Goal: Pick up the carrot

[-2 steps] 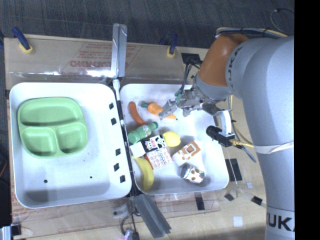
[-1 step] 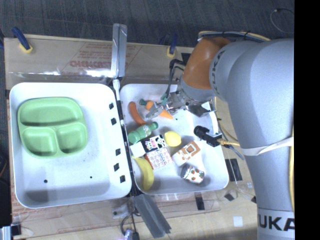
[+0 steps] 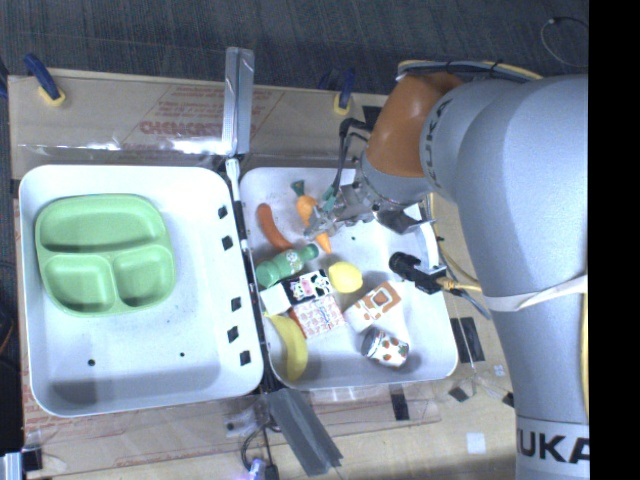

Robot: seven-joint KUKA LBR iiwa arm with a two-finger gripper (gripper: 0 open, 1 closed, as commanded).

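Note:
The carrot (image 3: 306,208) lies in the upper part of the right bin (image 3: 430,358), orange with a green top pointing to the back. An orange bit (image 3: 322,240) just below the gripper looks like its tip. My gripper (image 3: 333,212) is low over the carrot's middle, right against it and covering part of it. The grey arm with its orange band (image 3: 400,133) reaches in from the right above it.
A red sausage (image 3: 270,225) lies just left of the carrot. In front of it are a green bottle (image 3: 288,263), a lemon (image 3: 345,277), small cartons (image 3: 375,305), a can (image 3: 385,348) and a banana (image 3: 290,346). The left bin holds a green divided plate (image 3: 105,253).

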